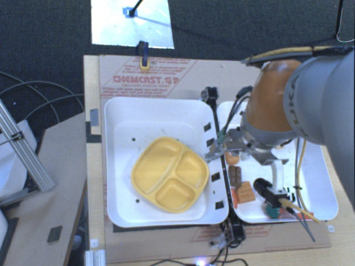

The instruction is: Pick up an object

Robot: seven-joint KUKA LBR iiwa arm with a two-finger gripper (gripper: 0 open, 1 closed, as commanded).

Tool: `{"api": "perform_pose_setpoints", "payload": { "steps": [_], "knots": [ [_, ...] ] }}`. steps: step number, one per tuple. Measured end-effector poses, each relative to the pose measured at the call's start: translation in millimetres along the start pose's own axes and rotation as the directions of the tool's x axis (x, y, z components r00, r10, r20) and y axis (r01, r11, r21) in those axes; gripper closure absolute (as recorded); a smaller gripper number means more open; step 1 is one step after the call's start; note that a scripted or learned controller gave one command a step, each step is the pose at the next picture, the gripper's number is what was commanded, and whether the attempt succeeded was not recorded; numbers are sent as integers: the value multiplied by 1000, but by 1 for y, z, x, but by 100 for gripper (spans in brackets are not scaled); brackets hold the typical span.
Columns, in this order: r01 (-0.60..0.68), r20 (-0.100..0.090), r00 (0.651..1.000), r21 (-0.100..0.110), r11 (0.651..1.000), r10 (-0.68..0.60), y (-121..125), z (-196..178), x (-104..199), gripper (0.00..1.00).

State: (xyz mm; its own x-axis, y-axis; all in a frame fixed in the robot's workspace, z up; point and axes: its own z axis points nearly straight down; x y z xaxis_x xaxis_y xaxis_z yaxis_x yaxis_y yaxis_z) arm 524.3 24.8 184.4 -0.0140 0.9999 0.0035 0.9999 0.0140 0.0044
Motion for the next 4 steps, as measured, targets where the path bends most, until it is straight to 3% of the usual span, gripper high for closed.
{"api": "perform_pose_setpoints", "payload": {
  "steps": [1, 2, 3, 4],
  "knots": [
    [-16, 6, 1000, 0, 1000, 16, 35, 0, -61, 0],
    [5, -6, 1000, -11, 1000, -5, 143, -61, 115, 0],
    [-4, 2, 1000, 12, 1000, 4, 124, 60, 177, 0],
    [-8, 1, 1000, 3, 1000, 8, 140, 103, 209, 0]
  ]
}}
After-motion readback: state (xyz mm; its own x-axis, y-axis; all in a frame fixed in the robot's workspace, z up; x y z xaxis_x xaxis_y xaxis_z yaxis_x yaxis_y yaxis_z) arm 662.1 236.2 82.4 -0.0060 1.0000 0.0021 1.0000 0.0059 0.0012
